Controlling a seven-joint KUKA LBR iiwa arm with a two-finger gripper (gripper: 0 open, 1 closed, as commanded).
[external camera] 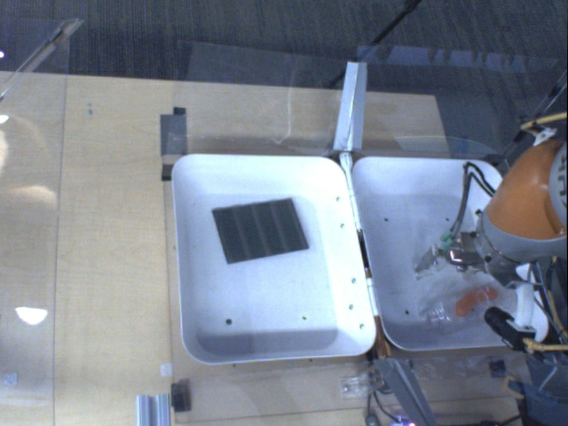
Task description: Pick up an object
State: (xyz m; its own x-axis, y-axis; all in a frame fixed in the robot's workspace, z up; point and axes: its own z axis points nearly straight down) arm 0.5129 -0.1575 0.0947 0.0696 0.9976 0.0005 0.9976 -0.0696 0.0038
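Note:
A dark grey ribbed rectangular pad lies flat in the left bin, toward its back half. In the right bin a crumpled clear plastic wrapper lies near the front, with an orange piece at its right end. My gripper hangs low over the right bin's middle, just behind the clear wrapper. The arm's orange band rises behind it at the right edge. I see nothing clearly lifted with the gripper.
A metal divider post stands at the back, between the two bins. Black cables loop off the wrist over the right bin. A wooden bench surrounds the bins, with clamps along the front edge.

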